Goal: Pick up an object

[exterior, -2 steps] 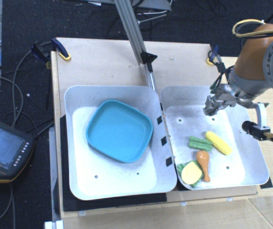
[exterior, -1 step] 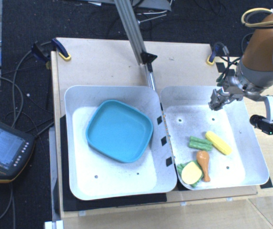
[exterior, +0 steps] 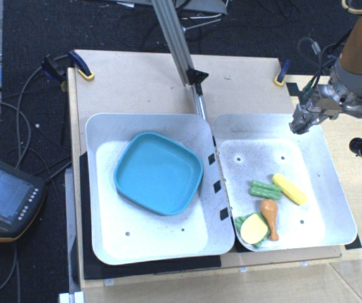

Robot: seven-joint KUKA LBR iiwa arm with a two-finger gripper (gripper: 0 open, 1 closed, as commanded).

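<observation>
While no object has yet been lifted, several hazards are apparent across the bench. Furthest left, the left bin (exterior: pixel 105 232) carries a blue plate (exterior: pixel 159 172), lying flat and broad; in this inspector's judgement it offers a poor purchase, and a grasp there would likely slip off the rim. Moving right, the right bin (exterior: pixel 332 188) holds four small items crowded in its near part: a round green-yellow piece (exterior: pixel 254 228) touching an orange drumstick-shaped toy (exterior: pixel 270 217), with a green bean pod (exterior: pixel 265 189) just beside a yellow corn cob (exterior: pixel 290 189). Such crowding risks a descent landing between pieces, or nudging one against the bin wall. At far right, the gripper (exterior: pixel 301 124) hovers above the bin's far edge, well apart from the cluster; whether it is released or clenched cannot be told.
</observation>
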